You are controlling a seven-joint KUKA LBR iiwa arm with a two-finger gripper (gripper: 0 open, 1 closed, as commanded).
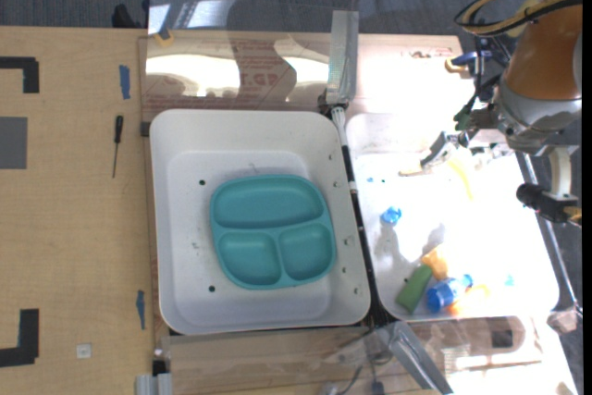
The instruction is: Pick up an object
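Your gripper (451,146) hovers over the far side of the right bin (536,227); glare washes it out, so you cannot tell its state. The nearest candidates lie toward seven o'clock from it: a green piece (413,289), long axis running one to seven o'clock, touching an orange piece (434,264) and a blue piece (444,293). They crowd the near rim. The teal tray (272,230) sits in the left bin (176,199).

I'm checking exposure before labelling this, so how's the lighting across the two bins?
Camera view: the right bin is blown out by strong glare, washing out its floor and small items; the left bin with the teal divided plate is evenly lit; a bright reflection streaks the clear panel behind.
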